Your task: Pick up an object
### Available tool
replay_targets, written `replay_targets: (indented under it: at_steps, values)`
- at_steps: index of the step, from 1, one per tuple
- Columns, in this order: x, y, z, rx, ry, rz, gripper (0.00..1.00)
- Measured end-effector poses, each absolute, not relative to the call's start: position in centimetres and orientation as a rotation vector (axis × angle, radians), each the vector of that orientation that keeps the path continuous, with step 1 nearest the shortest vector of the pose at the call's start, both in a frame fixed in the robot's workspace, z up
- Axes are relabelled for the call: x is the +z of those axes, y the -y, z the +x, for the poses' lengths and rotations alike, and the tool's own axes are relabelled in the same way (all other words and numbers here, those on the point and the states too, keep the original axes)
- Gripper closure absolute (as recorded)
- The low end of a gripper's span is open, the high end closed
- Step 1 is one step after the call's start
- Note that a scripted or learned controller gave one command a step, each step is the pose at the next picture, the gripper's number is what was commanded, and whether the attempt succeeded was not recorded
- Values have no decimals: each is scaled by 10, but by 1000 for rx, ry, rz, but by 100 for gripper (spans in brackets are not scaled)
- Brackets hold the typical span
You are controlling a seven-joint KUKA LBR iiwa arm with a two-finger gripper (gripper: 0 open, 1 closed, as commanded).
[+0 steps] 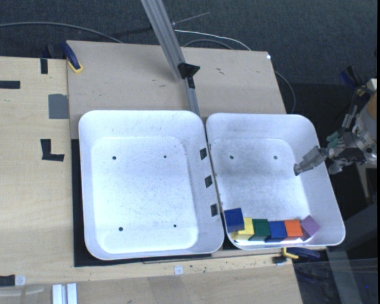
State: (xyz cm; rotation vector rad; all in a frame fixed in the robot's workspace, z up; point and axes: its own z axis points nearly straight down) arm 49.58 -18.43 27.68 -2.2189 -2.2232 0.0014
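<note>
Several small blocks lie in a row along the near wall of the right bin (304, 132): a blue block (234, 218), a yellow one (245, 232), a green one (260, 228), another blue one (277, 230), an orange one (293, 228) and a purple one (310, 225). My gripper (302, 164) reaches in over the right bin's right rim, pointing left. It hangs above and to the right of the row, well apart from the blocks. Nothing shows in its grasp.
The left bin (88, 170) stands beside the right one, their rims touching in the middle. A slanted metal rod (164, 30) crosses the bench behind the bins. A yellow and blue clip (285, 254) sits at the bench's front edge.
</note>
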Motion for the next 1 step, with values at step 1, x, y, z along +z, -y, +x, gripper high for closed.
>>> replay_targets:
  at_steps: [1]
  values:
    - [314,92,493,-5,2233,-2210,0]
